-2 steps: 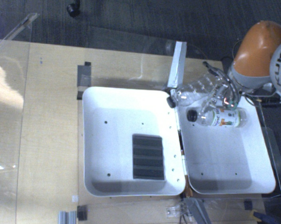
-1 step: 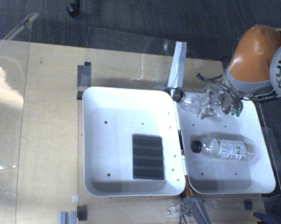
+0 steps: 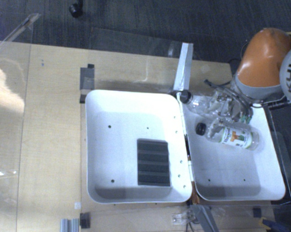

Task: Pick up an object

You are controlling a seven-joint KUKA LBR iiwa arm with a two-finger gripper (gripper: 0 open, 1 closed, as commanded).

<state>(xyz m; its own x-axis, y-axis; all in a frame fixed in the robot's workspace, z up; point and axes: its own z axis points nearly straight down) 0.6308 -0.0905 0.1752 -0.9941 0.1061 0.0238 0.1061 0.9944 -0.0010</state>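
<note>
Gripper [image 3: 230, 109], fingers' state unclear, hovers over right bin [image 3: 272, 186] above two clear bottles [image 3: 231, 136]; left bin [image 3: 94, 135] holds a black ridged block [image 3: 153, 162].

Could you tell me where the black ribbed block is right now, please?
The black ribbed block lies flat in the left bin, toward its lower right part, near the wall shared with the right bin.

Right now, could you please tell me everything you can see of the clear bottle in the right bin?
The clear plastic bottle lies on its side in the right bin, toward the far end. Its black cap points at the left bin, and a white label with orange and green print wraps its body. The gripper hangs just above it; whether they touch is unclear.
</note>
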